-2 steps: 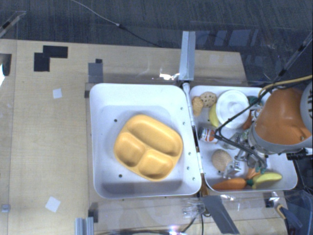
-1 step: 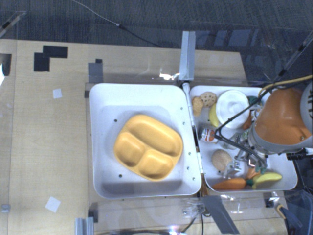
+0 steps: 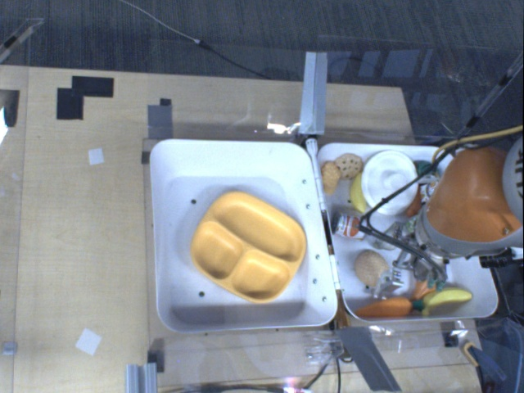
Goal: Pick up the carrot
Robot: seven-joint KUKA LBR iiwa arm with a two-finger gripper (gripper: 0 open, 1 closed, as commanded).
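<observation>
Orange carrot [image 3: 383, 307]: one; cookies [image 3: 341, 169]: two; pincer [image 3: 401, 278] grip state unclear.

Two bins sit side by side on the bench [image 3: 74, 244], the left bin [image 3: 168, 219] holding a three-compartment tray [image 3: 248, 245] near its middle. The right bin [image 3: 483, 301] is crowded: two cookies [image 3: 341, 169] lie in its far left corner, a round cup [image 3: 390, 178] just to their right, and a small can [image 3: 348, 225] against the left wall. Nearer the camera, a potato [image 3: 370, 266] rests left of the gripper [image 3: 403, 270], which hangs low over the bin as the arm [image 3: 471, 199] covers its right side. Along the near wall lies the carrot [image 3: 383, 307], with a banana [image 3: 447, 298] just to its right.
</observation>
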